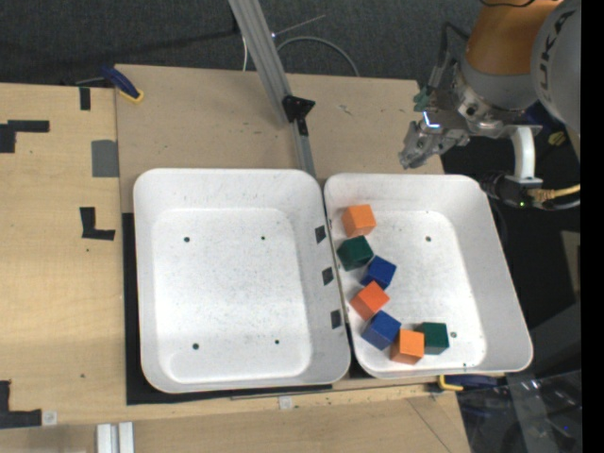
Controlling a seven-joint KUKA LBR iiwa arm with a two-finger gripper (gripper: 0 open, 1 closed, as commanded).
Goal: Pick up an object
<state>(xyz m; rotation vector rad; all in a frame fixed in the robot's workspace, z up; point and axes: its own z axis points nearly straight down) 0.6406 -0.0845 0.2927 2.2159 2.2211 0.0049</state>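
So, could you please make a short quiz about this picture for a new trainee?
1. True or false: all the cubes lie in the right bin.
2. How many cubes are orange? A) two B) three C) five
3. Fill in: the gripper is above the bin's ___ edge, touching no cube.

Key
1. True. The left bin holds no cube.
2. B: one at the top, one in the middle, one near the front.
3. Far.
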